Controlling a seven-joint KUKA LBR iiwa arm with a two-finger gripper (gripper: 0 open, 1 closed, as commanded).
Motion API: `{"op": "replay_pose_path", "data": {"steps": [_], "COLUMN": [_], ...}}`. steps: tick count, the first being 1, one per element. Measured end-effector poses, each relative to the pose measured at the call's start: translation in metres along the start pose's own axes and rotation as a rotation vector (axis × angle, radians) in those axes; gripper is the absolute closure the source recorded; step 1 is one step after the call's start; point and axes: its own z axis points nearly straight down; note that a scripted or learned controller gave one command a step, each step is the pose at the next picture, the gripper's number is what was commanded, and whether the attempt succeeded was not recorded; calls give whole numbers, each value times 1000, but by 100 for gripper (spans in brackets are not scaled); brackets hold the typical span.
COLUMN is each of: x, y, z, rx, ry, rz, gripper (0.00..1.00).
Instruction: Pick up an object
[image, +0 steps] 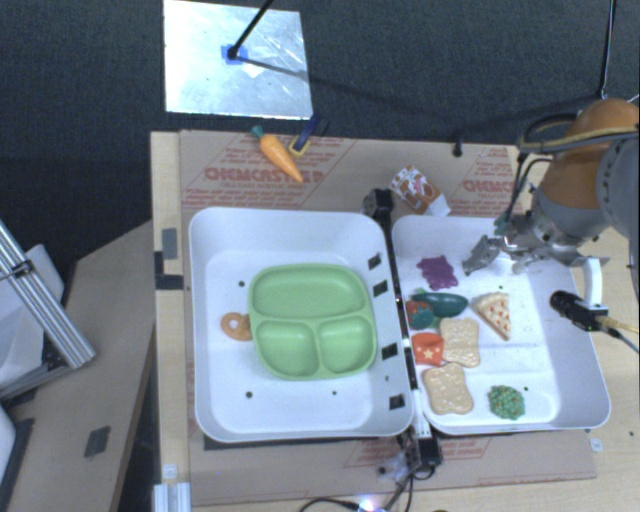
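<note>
The purple piece (437, 270) lies flat toward the back of the right bin (585, 400), near its left wall; I take it for the likeliest pick, since the end effector (482, 256) hangs just beside it on the right, apart from it and with nothing visibly in its grasp; whether it is open or closed I cannot tell from this slant.

The piece looks thin and low, so a grasp could skid over the top and come up with nothing; a descent slightly to the right would meet bare bin floor; a sideways nudge could shove the piece against the wall, where there is little room to get around it.

Just in front of it lies a dark green piece (443, 303) with a small red bit (416, 318) at its left end; both are close enough that a broad approach might catch them instead. Further forward are a pizza slice (493, 314), a cracker (460, 341), a red tile (428, 349), a toast (447, 389) and a broccoli (507, 402), all clear of the approach.

The left bin (215, 250) holds a green plate (308, 320) with a pretzel (236, 326) beside it; behind the bins on the worktop (210, 170) lie a carrot (280, 157) and a packet (415, 188); none of these stands in the way.
</note>
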Motion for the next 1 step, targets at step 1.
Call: {"op": "replay_pose_path", "data": {"steps": [1], "x": [1], "y": [0], "z": [36], "rx": [-1], "ry": [0], "rz": [-1], "gripper": [0]}}
